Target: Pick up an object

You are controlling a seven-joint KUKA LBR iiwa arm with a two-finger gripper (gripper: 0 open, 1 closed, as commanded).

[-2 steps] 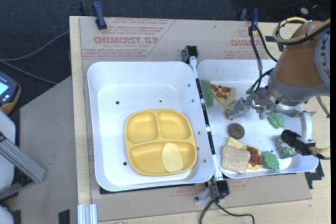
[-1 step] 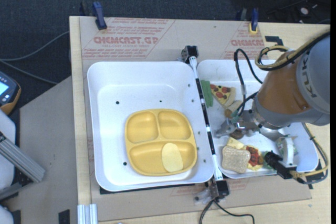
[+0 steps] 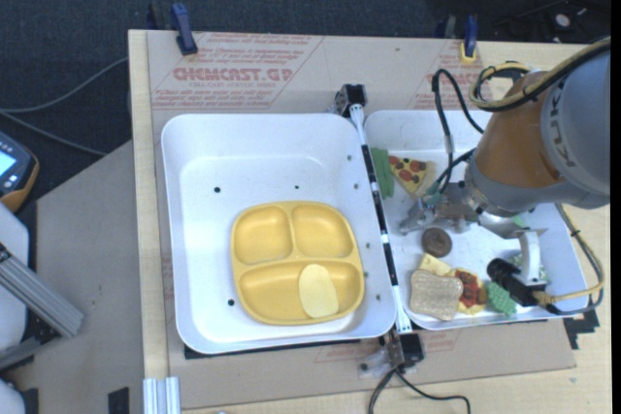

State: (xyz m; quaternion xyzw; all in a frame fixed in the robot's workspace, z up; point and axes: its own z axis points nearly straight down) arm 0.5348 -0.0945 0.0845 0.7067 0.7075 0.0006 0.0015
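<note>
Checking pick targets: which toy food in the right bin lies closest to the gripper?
The brown round piece, just below the gripper; the pizza slice and bread slice lie farther off.

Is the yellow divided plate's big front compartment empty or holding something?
Holding something. One pale yellow oval piece lies flat in the large front compartment of the yellow plate; the two smaller back compartments look bare.

Two blue clamps (image 3: 181, 26) grip the bench (image 3: 243, 73).

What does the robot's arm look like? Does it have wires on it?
The arm is fat, round and grey, with an orange band above the wrist. Black cables loop over it, and yellow ones curl behind. Its tool is small, grey metal.
</note>
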